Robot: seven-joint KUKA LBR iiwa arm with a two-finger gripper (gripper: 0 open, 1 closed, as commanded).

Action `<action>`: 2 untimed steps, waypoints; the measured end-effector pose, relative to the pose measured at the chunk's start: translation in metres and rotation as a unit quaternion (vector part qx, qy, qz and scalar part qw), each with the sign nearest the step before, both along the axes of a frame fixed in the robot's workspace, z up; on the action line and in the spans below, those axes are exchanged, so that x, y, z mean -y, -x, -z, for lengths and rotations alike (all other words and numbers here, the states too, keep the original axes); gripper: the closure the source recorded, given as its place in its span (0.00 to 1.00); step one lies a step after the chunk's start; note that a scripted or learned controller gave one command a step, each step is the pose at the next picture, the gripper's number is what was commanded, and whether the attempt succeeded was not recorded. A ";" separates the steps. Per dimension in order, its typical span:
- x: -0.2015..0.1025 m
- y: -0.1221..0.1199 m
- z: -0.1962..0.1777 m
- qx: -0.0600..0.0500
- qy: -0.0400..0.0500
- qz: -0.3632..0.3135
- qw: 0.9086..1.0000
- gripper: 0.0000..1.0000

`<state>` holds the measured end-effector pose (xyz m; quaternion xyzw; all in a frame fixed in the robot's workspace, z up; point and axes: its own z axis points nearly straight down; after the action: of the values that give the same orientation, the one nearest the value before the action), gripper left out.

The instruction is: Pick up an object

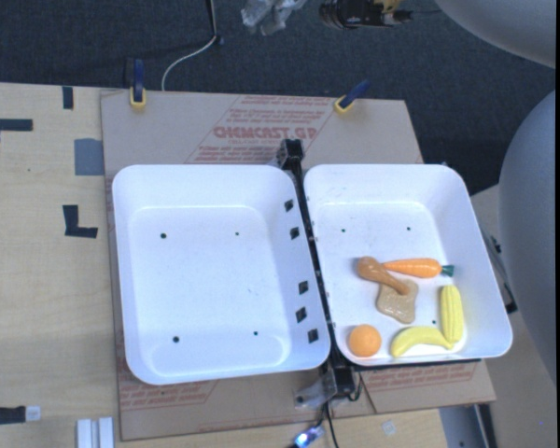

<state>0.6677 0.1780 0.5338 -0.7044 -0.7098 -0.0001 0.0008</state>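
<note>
The right bin (392,203) holds several toy foods in its near right corner. An orange carrot (413,268) lies beside a brown drumstick-shaped piece (375,272). Below them rests a tan bread slice (397,302). A round orange (364,341), a yellow banana (420,342) and a yellow corn cob (451,313) lie along the near wall. My gripper (275,0) is blurred at the top of the camera view, high beyond the bins and far from the foods.
The left bin (205,269) sits beside the right one, joined by a black clip strip (301,250). Both rest on a cardboard sheet (261,129) clamped at its far edge. The grey arm (532,157) fills the right side.
</note>
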 end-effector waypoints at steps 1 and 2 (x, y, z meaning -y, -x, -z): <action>-0.059 0.000 0.000 0.000 0.000 0.000 1.000 1.00; -0.056 0.000 -0.001 0.000 0.001 0.003 1.000 1.00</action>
<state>0.6680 0.2338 0.5343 -0.7063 -0.7079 0.0007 0.0000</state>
